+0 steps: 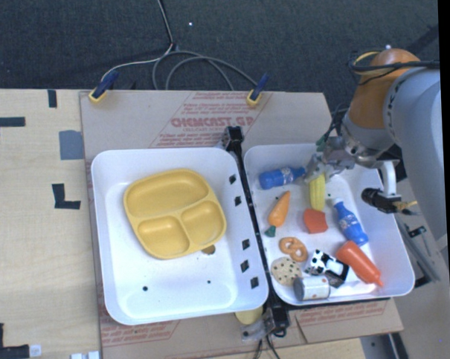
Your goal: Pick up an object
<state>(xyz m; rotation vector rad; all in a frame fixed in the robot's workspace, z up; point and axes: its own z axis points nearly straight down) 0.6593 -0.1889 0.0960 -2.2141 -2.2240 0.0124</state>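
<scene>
At the near edge of the right bin [405,279] lie a white can [313,287], a black-and-white toy cow [327,263] and a cookie [285,270]. Going left to right across the bench [31,183]: the left bin [114,291] holds a yellow divided plate [174,212]. The right bin holds a small carrot [279,209], a pretzel [293,246], a blue bottle [279,178] at the far side, a yellow corn cob [316,192], a red block [315,221], a second blue bottle [349,223] and a large orange carrot [358,261]. The pincer [322,164] hangs at the far end of the corn cob, the likeliest thing to pick. Whether its fingers are spread or closed cannot be told, and nothing shows gripped. A clean grasp likely means coming straight down across the cob's narrow width, clear of the bottle just left.
</scene>
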